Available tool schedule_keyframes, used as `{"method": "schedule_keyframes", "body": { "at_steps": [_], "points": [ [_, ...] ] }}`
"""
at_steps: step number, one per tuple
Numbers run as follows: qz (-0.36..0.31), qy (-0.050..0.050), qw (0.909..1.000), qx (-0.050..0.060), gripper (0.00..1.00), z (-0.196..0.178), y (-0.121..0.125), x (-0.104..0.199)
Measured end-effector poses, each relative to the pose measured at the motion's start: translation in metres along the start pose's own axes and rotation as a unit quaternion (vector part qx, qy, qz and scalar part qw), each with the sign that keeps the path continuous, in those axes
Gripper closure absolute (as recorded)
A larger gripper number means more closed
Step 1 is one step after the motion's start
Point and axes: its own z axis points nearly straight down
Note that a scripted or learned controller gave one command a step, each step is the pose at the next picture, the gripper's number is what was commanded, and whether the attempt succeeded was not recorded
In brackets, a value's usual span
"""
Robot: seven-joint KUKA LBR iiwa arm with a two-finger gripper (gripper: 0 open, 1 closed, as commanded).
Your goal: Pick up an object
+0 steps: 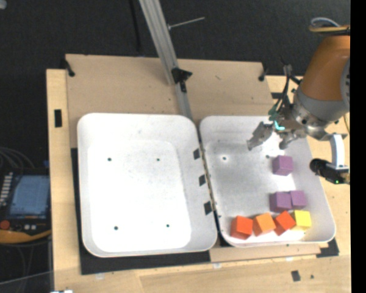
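Arm poised over the right bin, nothing picked yet.
Right bin (232, 133) holds every block: a lone purple block (283, 165) just below the gripper (272, 135), two purple, three orange and one yellow near its front edge. Gripper fingers are spread and hold nothing; the grasp itself remains.

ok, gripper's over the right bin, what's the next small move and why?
Probably shift the gripper toward the camera and lower it over the lone purple block. The gripper hangs above the far part of the right bin with open fingers and nothing between them, and that block sits just ahead, apart from the crowded cluster along the near edge, so it looks the easiest grasp.
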Motion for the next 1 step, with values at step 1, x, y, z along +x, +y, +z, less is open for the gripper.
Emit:
{"method": "schedule_keyframes", "body": {
  "at_steps": [1],
  "points": [
    [0.0, 0.0, 1.0, -0.002, 0.0, -0.0022, 0.0009, -0.0001]
  ]
}}
